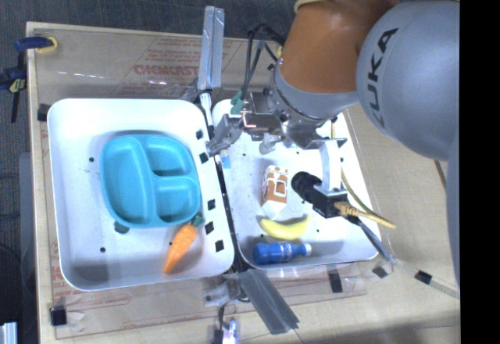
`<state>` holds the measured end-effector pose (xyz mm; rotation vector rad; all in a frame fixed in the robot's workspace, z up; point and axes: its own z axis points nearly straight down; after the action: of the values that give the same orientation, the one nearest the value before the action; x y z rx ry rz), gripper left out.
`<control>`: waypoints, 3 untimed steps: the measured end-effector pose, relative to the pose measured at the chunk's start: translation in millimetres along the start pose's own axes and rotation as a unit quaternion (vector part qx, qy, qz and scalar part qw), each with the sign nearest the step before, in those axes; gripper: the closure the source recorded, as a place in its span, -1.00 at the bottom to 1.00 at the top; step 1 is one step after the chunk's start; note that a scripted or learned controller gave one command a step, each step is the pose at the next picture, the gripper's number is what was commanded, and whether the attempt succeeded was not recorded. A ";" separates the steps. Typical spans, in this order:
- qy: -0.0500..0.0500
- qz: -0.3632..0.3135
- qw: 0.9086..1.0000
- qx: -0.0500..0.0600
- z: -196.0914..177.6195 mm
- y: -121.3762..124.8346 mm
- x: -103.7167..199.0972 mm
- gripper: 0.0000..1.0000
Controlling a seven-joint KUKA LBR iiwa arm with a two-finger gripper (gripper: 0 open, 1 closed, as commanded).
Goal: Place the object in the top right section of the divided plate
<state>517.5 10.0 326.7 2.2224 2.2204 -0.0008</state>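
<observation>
Grey arm with orange band, coming in from view right, covers the top of the right bin. Worktop carries both bins. The hand sits under the wrist over the upper part of the right bin; can't tell if it is wide, narrow or holding anything. Left bin lies beside the hand toward view left. Blue divided plate is in that bin, well apart from the hand, nothing in its sections. Carrot lies off the plate, just past its lower edge, farther from the hand. Orange-white carton is just below the hand in view, blue bottle farthest below it, and banana between carton and bottle.
</observation>
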 end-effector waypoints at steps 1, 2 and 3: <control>0.000 0.055 0.998 0.000 -63.8 -3.2 15.4 -1.00; 0.000 -0.039 0.999 0.000 -115.8 60.0 -37.7 -1.00; 0.000 -0.078 0.997 0.001 -109.1 121.9 -112.6 -1.00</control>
<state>639.4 -102.6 435.8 2.0439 2.3875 -0.0039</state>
